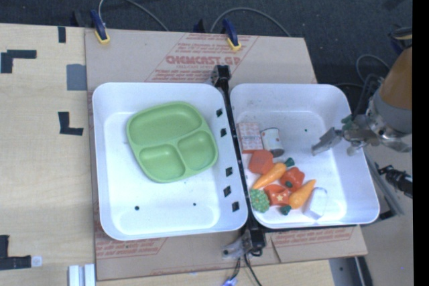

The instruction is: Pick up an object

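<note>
You have two shallow, glossy white plastic bins with rounded corners sitting side by side on a sheet of printed cardboard. In the left bin lies a matte green divided plate with three compartments and softly rounded edges, at about 12 o'clock of that bin's centre. In the right bin you see a huddle of smooth plastic toy food toward 7 o'clock: two orange carrots, red pieces, a knobbly green broccoli, plus a small white can and a flat printed card just above them. A clear cup-like piece sits at 5 o'clock of the pile. The gripper hangs over the right bin at 3 o'clock, well apart from the toys; its grey fingers look close together with nothing between them
</note>
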`<state>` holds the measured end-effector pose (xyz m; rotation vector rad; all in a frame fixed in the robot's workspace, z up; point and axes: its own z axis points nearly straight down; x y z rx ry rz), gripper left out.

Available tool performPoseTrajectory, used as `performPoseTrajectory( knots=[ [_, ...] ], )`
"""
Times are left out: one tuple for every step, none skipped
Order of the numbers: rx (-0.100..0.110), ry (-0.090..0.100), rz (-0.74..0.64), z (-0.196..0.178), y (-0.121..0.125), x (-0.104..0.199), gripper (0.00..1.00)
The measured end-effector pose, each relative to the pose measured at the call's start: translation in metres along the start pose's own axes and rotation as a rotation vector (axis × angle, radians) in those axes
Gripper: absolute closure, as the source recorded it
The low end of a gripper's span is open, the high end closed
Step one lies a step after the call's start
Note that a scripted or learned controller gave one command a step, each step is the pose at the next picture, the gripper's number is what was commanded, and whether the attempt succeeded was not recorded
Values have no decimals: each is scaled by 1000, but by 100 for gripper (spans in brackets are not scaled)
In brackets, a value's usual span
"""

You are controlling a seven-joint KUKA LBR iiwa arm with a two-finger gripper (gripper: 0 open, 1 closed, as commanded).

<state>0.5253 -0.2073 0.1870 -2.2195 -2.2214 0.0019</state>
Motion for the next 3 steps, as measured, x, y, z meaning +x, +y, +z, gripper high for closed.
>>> performPoseTrajectory(
  knots=[
    [0, 1, 0, 87, -42, 66, 0],
    [1, 2, -1, 77, -42, 67, 100],
    [-2, 0, -1, -14, -41, 129, 100]
  ],
)
